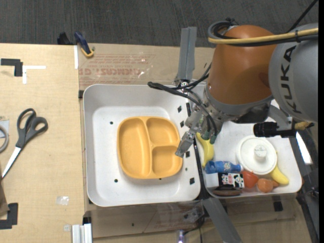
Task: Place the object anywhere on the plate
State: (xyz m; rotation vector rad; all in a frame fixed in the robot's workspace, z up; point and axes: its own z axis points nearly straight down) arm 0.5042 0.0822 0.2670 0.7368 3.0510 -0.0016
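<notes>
Tan bench (pixel 40 186) under two white bins, dark carpet beyond; scissors (pixel 23 133) lie at 9 o'clock. Yellow divided plate (pixel 149 147) sits in the left bin (pixel 101 186). Banana (pixel 206 148) in the right bin (pixel 296 178), against the divider, long axis running 12-to-6. Gripper (pixel 195 135) just at its 10 o'clock, touching or overlapping; grip state: cannot tell.

Arm (pixel 263 59) enters from the right, grey link leading to the orange band above the wrist. Wrist angled down and to the left. Gripper (pixel 188 139) slants down-left, low over the bins. Finger state not discernible.
</notes>
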